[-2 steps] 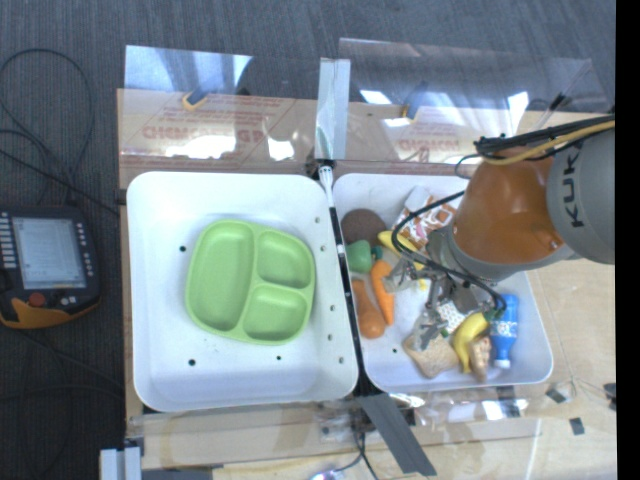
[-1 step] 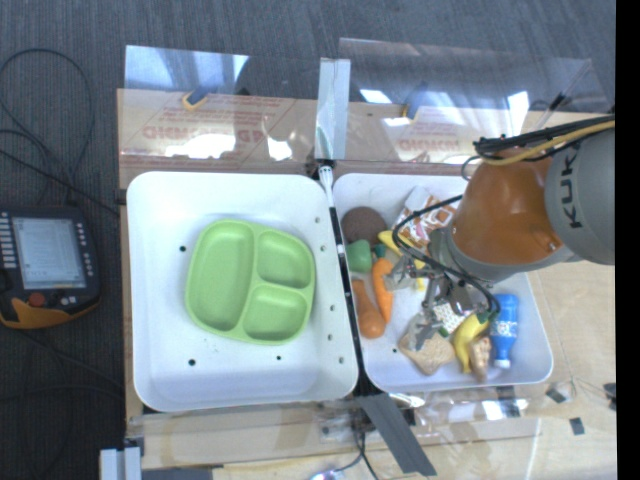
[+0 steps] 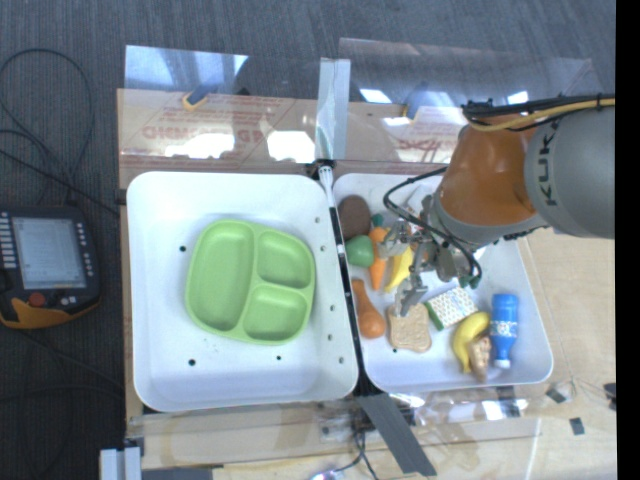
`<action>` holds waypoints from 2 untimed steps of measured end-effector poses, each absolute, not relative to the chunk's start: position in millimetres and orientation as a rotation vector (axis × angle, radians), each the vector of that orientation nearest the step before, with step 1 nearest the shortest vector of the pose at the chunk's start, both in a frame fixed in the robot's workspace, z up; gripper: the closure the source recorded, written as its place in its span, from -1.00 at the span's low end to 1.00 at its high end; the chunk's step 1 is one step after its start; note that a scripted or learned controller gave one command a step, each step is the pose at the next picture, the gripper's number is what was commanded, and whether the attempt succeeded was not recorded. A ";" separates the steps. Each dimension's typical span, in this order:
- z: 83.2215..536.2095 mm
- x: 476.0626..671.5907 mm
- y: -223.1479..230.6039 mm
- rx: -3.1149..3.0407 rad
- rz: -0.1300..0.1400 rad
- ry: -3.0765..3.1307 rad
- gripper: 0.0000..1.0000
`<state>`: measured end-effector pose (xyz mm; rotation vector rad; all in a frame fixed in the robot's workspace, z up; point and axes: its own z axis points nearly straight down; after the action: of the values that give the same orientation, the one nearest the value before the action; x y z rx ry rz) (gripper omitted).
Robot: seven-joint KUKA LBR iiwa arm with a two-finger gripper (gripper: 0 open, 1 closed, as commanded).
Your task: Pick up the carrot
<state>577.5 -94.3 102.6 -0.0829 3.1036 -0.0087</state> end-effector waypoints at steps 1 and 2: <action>105.1 649.9 -99.0 0.021 -0.006 3.104 -1.00; 100.1 649.2 -100.4 0.249 -0.010 3.102 -1.00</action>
<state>649.2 -100.4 100.1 0.2492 3.1024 -0.0100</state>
